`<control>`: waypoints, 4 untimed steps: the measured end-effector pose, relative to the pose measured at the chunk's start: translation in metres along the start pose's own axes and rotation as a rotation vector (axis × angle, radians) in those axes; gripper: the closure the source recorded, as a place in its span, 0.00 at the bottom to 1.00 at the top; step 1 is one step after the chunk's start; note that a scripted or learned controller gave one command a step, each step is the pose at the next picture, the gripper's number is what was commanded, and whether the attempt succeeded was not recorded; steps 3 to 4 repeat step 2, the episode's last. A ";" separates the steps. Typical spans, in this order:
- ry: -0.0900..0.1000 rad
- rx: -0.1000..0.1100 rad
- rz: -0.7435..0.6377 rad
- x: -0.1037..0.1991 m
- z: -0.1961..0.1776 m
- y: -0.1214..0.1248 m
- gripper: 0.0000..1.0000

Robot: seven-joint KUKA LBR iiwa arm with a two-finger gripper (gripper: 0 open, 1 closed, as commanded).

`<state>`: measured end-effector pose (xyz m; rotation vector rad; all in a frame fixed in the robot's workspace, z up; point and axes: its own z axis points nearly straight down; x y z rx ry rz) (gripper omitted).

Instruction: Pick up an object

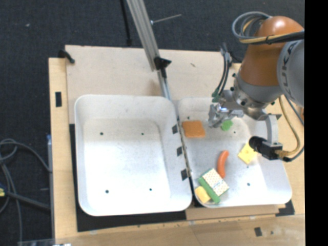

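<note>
Orange block, red sausage, yellow piece in right bin.

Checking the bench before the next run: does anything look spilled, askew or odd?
Nothing looks spilled or damaged. The objects lie loose in the right bin: an orange block, a small green piece by the gripper, a carrot-like stick, a yellow piece and a green-edged box tilted near the front edge.

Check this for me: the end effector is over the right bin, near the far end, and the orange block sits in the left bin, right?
Not quite. The camera view shows the orange block in the right bin, against its left wall. The end effector is indeed over that bin's far end.
</note>
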<state>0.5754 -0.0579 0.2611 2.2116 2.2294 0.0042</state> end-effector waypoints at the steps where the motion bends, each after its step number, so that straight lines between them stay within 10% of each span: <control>1: 0.000 0.000 0.001 0.053 -0.004 0.016 1.00; 4: -0.002 0.002 0.003 0.095 0.011 0.037 1.00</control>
